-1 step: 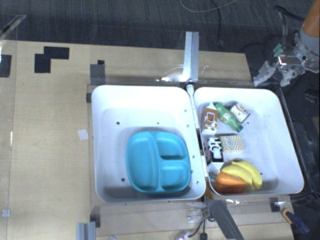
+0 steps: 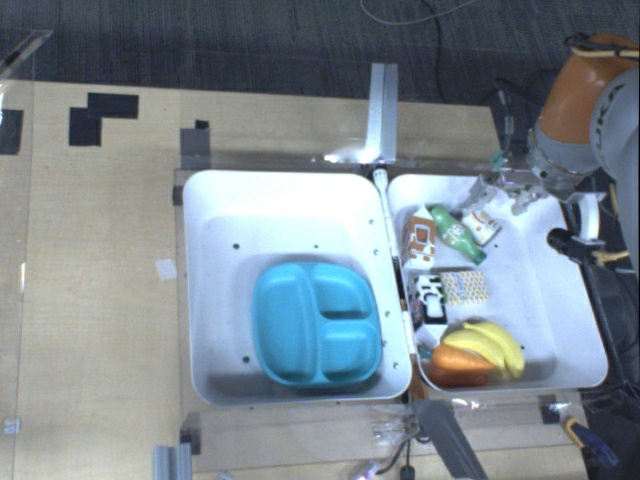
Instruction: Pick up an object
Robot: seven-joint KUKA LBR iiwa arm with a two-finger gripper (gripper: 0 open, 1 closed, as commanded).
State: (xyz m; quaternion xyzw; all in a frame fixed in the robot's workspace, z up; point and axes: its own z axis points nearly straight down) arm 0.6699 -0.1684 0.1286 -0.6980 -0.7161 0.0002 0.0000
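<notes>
The right bin (image 2: 560, 308) holds several objects. A green bottle (image 2: 460, 234) lies beside a brown carton (image 2: 419, 240) and a small white packet (image 2: 483, 226) near the bin's back left. Further forward are a black-and-white item (image 2: 430, 299), a speckled pad (image 2: 464, 287), yellow bananas (image 2: 488, 345) and an orange vegetable (image 2: 460, 364). My gripper (image 2: 504, 196) hangs over the bin's back edge, just right of and above the white packet. Its fingers stand open with nothing between them.
The left bin (image 2: 215, 268) holds a blue divided plate (image 2: 318, 320). A metal post (image 2: 383, 108) rises behind the wall between the bins. The arm's orange band (image 2: 580, 93) and cables sit at the right edge.
</notes>
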